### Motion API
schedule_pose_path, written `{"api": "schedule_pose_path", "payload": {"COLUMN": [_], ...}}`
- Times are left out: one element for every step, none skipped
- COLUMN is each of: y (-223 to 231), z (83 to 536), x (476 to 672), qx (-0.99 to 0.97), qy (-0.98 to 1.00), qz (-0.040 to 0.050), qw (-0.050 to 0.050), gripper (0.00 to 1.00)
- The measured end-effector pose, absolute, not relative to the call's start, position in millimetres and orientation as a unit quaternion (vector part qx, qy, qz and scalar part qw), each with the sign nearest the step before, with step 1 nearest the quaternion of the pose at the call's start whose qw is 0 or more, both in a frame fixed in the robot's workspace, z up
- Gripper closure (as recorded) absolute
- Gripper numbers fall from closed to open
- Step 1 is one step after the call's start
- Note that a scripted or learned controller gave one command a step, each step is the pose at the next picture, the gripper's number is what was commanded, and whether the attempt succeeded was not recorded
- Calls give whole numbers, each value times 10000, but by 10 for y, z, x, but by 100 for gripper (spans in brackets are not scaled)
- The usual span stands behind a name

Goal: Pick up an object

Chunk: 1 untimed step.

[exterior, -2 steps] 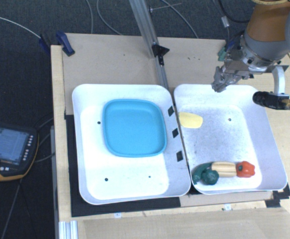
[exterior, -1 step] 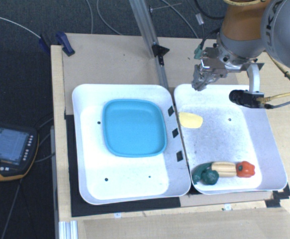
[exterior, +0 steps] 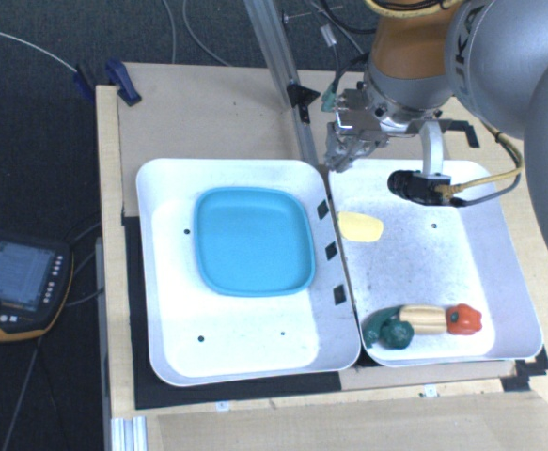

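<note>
Gripper [exterior: 341, 157] poised above the far edge of the right bin [exterior: 499, 252], fingers close together and clamped on nothing. Just below it, yellow piece [exterior: 360, 226]; farther toward the near rim, green object [exterior: 389, 331], tan block [exterior: 421, 318], red object [exterior: 462, 318]. Left of it, blue plate [exterior: 255, 241] in the left bin [exterior: 165, 280].

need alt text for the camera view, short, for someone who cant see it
A grey arm's end effector hovers over the far edge of the right white bin, which holds a pale yellow piece, a dark green lump, a tan cylinder and a red toy. The left white bin holds a blue square plate.
</note>
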<state>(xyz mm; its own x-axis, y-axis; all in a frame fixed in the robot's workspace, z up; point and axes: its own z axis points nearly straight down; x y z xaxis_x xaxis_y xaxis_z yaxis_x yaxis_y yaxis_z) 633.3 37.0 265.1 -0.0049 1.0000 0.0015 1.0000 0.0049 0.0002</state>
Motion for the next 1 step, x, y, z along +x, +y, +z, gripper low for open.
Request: {"api": "schedule_pose_path", "payload": {"y": [778], "z": [2504], "x": [6294], "qx": [-7059], "qy": [-7083], "qz": [1], "qw": [6], "gripper": [100]}}
